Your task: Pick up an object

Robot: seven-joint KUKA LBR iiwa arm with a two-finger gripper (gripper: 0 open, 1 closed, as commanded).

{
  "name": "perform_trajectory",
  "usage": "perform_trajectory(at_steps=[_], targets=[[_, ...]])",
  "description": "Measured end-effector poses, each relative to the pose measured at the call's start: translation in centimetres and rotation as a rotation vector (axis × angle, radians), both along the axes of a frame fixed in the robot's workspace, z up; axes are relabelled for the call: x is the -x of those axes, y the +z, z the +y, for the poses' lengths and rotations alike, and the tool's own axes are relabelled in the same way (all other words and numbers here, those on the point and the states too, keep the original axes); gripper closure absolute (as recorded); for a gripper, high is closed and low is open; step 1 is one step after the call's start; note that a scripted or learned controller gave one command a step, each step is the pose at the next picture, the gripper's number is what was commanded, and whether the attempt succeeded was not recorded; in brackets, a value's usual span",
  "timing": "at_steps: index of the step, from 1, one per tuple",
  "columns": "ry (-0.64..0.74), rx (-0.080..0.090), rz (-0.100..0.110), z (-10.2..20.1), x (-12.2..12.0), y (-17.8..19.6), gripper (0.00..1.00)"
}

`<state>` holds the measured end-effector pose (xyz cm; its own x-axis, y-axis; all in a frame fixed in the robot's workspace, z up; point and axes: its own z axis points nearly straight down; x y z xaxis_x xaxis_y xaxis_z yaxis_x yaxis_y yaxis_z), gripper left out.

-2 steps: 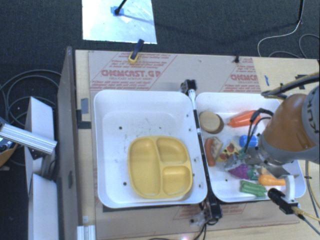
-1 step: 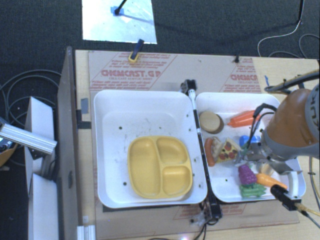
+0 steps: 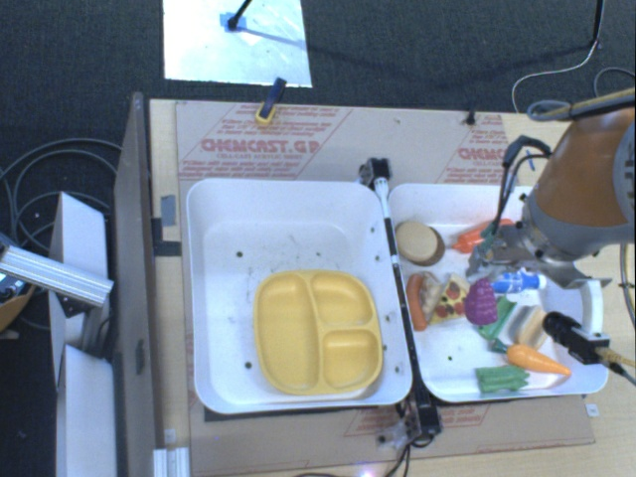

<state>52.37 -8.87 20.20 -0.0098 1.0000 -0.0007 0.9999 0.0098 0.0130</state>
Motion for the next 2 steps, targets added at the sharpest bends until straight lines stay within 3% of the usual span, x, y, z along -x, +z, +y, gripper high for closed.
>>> perform_trajectory(at_steps=[1,2], targets=[[-0.001,-0.001,0.009,4.92,-1.94,1.50,1.00],[-0.007,-0.001,0.011,4.64,-1.83,1.42,0.00]])
